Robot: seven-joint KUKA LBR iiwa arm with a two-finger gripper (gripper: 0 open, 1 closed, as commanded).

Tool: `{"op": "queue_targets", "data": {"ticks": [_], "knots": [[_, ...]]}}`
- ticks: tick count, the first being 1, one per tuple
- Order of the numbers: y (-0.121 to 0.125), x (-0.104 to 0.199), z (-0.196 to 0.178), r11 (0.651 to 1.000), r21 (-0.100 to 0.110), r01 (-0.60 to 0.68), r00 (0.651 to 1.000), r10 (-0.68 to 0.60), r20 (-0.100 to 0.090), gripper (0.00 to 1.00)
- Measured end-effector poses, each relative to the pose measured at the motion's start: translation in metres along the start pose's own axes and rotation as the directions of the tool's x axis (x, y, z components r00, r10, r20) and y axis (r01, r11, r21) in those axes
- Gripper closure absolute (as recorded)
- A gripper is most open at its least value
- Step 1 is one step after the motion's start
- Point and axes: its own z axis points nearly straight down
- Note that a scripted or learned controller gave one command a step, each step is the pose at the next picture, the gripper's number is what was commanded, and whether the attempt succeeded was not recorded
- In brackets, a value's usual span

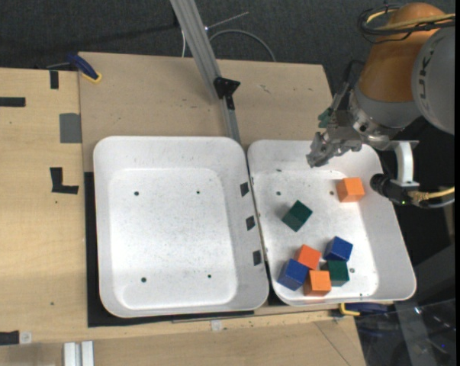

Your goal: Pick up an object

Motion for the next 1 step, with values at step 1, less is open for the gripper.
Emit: {"op": "queue_targets", "data": {"ticks": [1], "knots": [[-0.0289, 0.0519, 0.0079, 1.000, 0.002, 0.001, 1.000, -0.001, 0.000, 1.00]]}}
